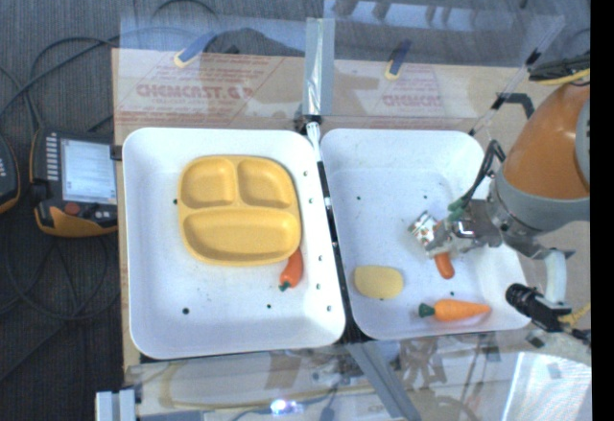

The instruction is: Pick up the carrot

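Currently on the bench: two white bins side by side, the left bin (153, 314) bearing a yellow divided plate (240, 210) with a small red-orange pepper (292, 269) lying just off its lower right corner, near the wall shared with the right bin (384, 155). Right bin contents: a pale yellow potato-like lump (379, 282) near the lower left; a carrot (454, 311) with a green stub, lying flat and roughly crosswise near the lower wall; a small orange piece (443, 265) just below the gripper (434, 231). Arm: grey with orange band, reaching in from the right, gripper low over the middle of the right bin. Jaw state: cannot be told, as the metal parts at the tip blur together; nothing can be confirmed held between them. The small orange piece sits touching or just under the tip, but whether it is gripped, merely nudged, or simply beside the tip is unclear. Position of task item: the carrot lies near but apart from the gripper, below it and slightly to the right, close to the bin's lower wall. Risks, as judged: the gripper is aligned with the small orange piece and not the carrot, so a closing move here likely takes the wrong thing or nothing. The carrot's closeness to the wall may leave one finger little room, causing a strike on the rim or a push that rolls the carrot away. A tapered, smooth body may also slip out if pinched near its thin end.
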Controlling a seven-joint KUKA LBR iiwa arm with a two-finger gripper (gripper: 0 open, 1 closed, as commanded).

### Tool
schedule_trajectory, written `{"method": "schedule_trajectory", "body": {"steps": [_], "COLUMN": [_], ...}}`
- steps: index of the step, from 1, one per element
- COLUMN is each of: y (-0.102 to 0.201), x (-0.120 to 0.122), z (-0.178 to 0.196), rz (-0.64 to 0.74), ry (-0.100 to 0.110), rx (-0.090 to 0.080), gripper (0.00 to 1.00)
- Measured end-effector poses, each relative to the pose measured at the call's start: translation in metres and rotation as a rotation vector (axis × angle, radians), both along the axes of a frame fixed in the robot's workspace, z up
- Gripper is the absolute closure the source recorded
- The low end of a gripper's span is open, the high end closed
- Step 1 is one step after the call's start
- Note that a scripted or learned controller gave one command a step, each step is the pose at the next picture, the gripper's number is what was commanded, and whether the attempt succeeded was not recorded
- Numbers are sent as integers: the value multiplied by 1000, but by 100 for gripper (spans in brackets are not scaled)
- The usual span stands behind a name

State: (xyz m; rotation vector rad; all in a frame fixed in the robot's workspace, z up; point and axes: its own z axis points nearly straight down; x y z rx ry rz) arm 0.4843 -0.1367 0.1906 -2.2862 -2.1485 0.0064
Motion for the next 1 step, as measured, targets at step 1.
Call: {"method": "schedule_trajectory", "body": {"steps": [1], "y": [57], "x": [0], "z": [8], "rz": [314], "ry": [-1], "rx": [2], "gripper": [100]}}
